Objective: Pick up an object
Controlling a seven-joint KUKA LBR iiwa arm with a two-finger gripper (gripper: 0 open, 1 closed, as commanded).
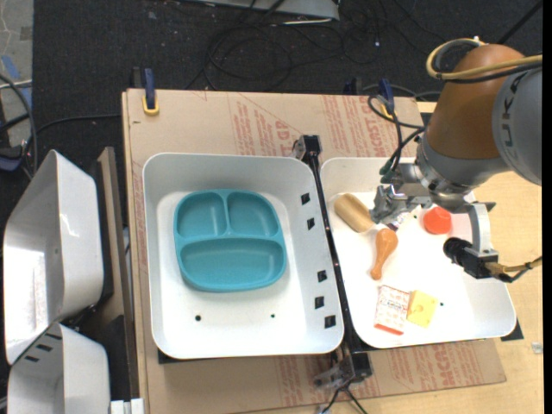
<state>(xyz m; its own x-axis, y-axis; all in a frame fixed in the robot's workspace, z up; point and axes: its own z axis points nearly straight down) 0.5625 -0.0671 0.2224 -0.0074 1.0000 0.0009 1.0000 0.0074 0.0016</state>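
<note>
- You are looking down at a slant on a brown cardboard-covered tabletop (259, 119) carrying two shallow white bins side by side.
- The left white bin (164, 317) is holding a teal plastic plate with three compartments (230, 238), lying flat near its middle.
- The right white bin (466, 317) is holding the candidates for picking: a tan bread-roll-shaped toy (351, 211) near its left wall, an orange plastic drumstick-shaped toy (384, 250) just below and right of it, a small red-orange round piece (437, 221) further right, and, near the front edge, a white card with red print (392, 308) touching a yellow cheese-like wedge (422, 309).
- The grey arm with its orange band (470, 102) is reaching in from the right, and its pincer (390, 205) is hanging over the right bin between the roll and the round piece, just above the drumstick's thick end.
- You cannot tell whether the pincer is released or clenched; its tips are blurring into dark metal, and nothing is visibly sitting between them.
- In my judgement the drumstick is the nearest target, lying tilted with its thick end up toward the pincer.
- To grasp well, you are probably wanting the tips to straddle the drumstick across its narrow width, not along its length.
- Keeping clear of the roll matters, since the two toys are lying close together.
</note>
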